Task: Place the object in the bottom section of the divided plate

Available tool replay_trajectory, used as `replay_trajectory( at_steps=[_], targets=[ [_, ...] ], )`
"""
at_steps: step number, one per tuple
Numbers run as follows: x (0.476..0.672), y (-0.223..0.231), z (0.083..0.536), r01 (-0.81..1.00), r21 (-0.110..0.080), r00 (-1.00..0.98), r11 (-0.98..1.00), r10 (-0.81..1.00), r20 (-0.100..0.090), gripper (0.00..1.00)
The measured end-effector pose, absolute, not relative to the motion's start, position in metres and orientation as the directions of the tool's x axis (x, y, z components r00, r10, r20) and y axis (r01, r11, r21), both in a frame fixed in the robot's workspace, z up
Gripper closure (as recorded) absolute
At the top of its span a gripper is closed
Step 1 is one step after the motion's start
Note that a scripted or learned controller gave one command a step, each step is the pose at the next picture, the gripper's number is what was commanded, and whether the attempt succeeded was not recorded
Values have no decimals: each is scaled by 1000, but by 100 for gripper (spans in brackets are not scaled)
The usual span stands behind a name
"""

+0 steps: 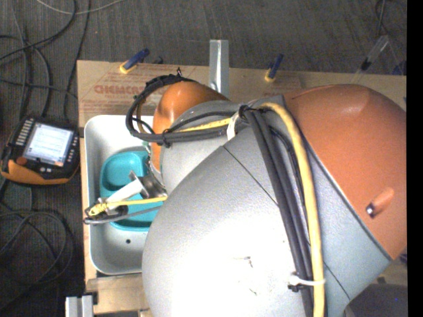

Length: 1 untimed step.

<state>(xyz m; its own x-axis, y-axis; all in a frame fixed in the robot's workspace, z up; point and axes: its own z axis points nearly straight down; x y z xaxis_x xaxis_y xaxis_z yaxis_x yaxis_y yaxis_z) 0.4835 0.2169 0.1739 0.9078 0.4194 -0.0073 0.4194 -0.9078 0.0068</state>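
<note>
A teal divided plate [119, 167] lies in the left white bin [96, 134]. The big grey and orange arm [264, 210] covers the plate's right part. My gripper [137, 187] sits low over the plate's lower half, coming out from under the arm's wrist. A pale slim piece [122, 191] points left from it across the plate. Below that, a yellow and black strand [106, 209] runs along the plate's lower edge. Whether either one is the task object I cannot tell. The plate's dividers are mostly hidden.
The arm hides the right bin and most of the bench. A black cable loop [142, 107] hangs off the wrist over the bin's back wall. A metal post [219, 65] and two blue-yellow clamps [134, 60] stand at the bench's back edge. A teach pendant [43, 147] lies on the floor at the left.
</note>
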Motion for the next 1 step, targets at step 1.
replay_trajectory(
  at_steps=[1],
  targets=[
    [484, 186, 276, 381, 4, 924, -924, 381, -6, 0]
  ],
)
